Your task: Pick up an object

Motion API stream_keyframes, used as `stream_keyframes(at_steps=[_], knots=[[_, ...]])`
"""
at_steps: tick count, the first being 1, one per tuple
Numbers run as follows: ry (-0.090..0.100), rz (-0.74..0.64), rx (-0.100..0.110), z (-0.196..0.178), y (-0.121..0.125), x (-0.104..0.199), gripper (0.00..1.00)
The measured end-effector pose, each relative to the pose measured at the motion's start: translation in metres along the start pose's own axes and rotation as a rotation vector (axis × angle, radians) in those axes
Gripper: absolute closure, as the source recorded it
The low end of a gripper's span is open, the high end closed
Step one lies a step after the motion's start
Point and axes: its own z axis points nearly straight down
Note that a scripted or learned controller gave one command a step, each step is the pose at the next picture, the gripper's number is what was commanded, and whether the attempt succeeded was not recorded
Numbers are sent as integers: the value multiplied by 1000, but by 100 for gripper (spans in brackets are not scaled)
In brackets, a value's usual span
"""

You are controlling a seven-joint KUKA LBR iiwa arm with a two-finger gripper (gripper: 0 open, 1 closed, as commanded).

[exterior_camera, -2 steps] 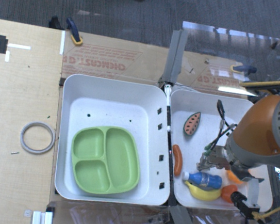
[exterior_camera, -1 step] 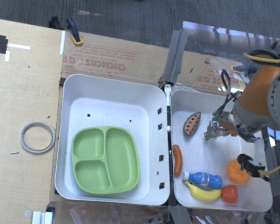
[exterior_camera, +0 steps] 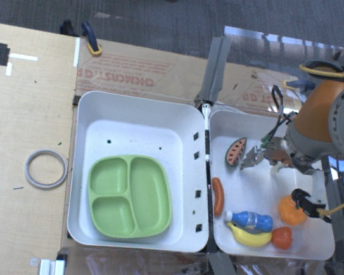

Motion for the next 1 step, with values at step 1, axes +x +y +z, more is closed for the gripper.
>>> stream_keyframes(at_steps=[1], knots=[[0, -1, -2, -1, 17, 30, 0]])
